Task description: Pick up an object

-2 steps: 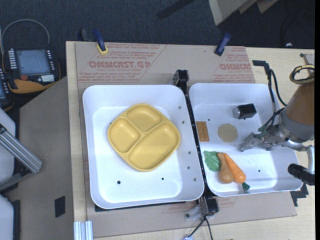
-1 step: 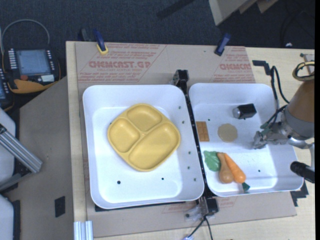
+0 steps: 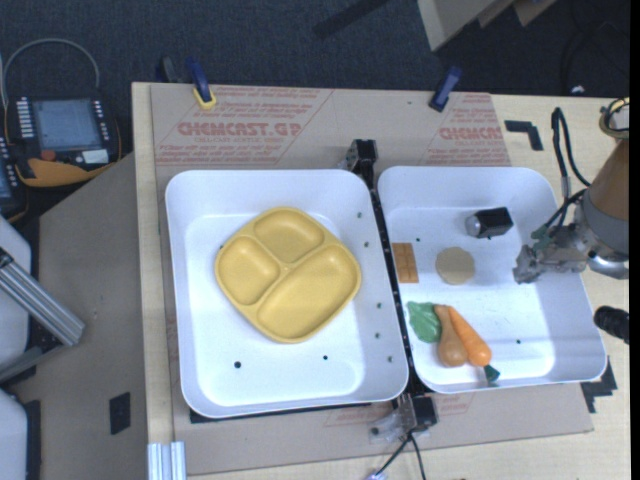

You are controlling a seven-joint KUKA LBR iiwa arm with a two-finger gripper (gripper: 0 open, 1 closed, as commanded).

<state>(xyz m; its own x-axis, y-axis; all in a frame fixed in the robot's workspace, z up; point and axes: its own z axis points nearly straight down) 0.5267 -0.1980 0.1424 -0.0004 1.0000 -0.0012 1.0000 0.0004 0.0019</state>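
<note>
Left bin (image 3: pixel 190 268), frame centre-left: a yellow divided plate (image 3: pixel 288 286) sits in it, well apart from the arm. Right bin (image 3: pixel 560 363): along its left wall a small brown block (image 3: pixel 404 262); lower down a green piece (image 3: pixel 424 320) touching a carrot (image 3: pixel 462 338), whose long axis runs from upper left to lower right. Mid-bin, a tan disc (image 3: pixel 456 266); above it and to its right, a dark cylinder (image 3: pixel 489 222). Your hand (image 3: pixel 530 265) hangs at the right side of this bin, nothing in it (whether it is spread or closed, you cannot tell). Nearest candidate is the disc, directly to the hand's left at about the same frame height; the cylinder lies up-left.
</note>
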